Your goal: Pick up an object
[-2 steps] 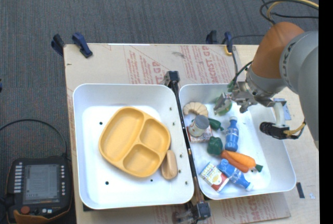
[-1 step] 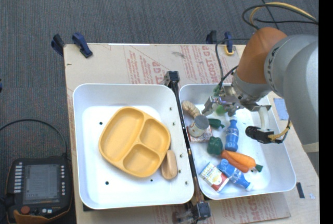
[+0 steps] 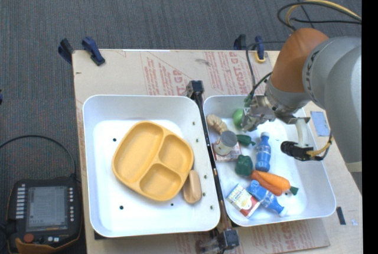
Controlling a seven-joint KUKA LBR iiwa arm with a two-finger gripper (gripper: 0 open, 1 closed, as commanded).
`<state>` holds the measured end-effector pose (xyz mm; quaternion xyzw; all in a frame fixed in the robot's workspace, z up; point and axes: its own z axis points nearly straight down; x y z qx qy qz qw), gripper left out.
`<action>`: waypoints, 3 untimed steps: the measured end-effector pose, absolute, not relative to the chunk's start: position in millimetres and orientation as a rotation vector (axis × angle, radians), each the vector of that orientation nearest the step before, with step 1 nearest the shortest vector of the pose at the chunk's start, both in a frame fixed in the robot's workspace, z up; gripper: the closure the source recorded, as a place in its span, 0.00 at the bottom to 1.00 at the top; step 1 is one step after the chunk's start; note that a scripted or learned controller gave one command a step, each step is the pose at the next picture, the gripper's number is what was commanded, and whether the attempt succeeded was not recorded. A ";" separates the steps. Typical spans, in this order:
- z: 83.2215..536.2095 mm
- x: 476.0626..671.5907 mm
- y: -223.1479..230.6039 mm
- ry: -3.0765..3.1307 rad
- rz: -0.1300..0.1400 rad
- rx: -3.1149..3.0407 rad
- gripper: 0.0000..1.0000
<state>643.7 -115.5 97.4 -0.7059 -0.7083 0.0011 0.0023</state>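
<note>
My gripper (image 3: pixel 250 118) hangs low over the back left part of the right bin (image 3: pixel 316 188). It is right beside a light green round object (image 3: pixel 238 117), and whether they touch is unclear. Close by lie a beige knobbly root (image 3: pixel 215 123), a small tin can (image 3: pixel 225 142), a dark green pepper (image 3: pixel 243 165) and a blue bottle (image 3: pixel 263 153). Nearer the front are an orange carrot (image 3: pixel 271 181), a red and yellow box (image 3: pixel 243 200) and a second blue bottle (image 3: pixel 267 197).
The left bin (image 3: pixel 100 194) holds a yellow divided plate (image 3: pixel 153 159) with a tan bread roll (image 3: pixel 192 186) at its right front corner. A black clip (image 3: pixel 196 88) sits where the bins meet at the back. The arm's grey body and cables cover the right bin's back right.
</note>
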 end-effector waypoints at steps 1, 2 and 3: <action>97.5 643.9 -115.5 -2.222 0.003 -2.215 0.00; 107.6 644.1 -115.5 -2.221 0.003 -2.214 1.00; 107.4 644.0 -115.4 -2.221 0.003 -2.214 0.00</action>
